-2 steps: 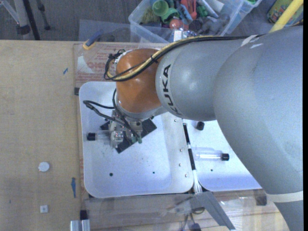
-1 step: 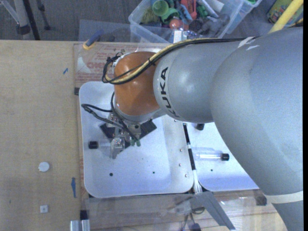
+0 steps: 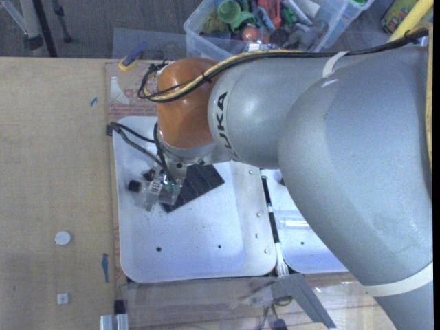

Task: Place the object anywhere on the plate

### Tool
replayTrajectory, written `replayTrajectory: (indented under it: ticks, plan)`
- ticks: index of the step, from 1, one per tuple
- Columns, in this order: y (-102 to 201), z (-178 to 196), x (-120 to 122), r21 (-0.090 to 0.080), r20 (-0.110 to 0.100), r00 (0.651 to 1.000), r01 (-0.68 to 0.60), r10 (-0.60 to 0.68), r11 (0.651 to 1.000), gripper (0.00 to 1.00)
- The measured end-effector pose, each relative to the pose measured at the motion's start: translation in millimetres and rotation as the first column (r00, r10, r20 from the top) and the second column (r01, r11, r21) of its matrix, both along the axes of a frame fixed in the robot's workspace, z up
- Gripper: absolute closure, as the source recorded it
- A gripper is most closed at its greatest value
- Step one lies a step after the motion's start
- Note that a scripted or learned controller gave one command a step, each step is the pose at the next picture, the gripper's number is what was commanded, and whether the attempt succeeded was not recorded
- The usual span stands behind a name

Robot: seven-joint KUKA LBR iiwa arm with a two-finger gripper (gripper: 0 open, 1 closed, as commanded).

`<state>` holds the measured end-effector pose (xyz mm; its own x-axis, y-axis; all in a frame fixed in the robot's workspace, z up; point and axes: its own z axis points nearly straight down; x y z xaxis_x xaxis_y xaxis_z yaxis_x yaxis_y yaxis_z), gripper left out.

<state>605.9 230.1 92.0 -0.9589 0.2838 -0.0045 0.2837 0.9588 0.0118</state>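
My gripper (image 3: 159, 192) hangs below the orange wrist band (image 3: 180, 102) over the left part of the left white bin (image 3: 185, 256). A dark flat square piece, apparently the plate (image 3: 201, 182), lies tilted on the bin floor just right of the gripper, and its left corner is hidden under the gripper. A small black object (image 3: 133, 184) sits on the bin floor a little left of the gripper, apart from it. Whether anything is in the gripper is too small and cluttered to tell.
The big grey arm covers most of the right bin (image 3: 302, 249). A clear tub of colourful toys (image 3: 275, 12) stands behind the bins. A small white disc (image 3: 62, 238) lies on the tan bench at the left. Black cables (image 3: 137, 139) run from the wrist.
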Motion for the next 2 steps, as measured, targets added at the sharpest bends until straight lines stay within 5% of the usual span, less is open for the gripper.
replayTrajectory:
  ticks: [1, 2]
  plan:
    - [2, 17, 3, 0.007, 0.007, 1.0, 0.003, -0.003, 1.0, 1.0]
    - [-5, 86, -51, -0.009, -0.007, 0.953, -0.302, 0.302, 0.953, 1.0]
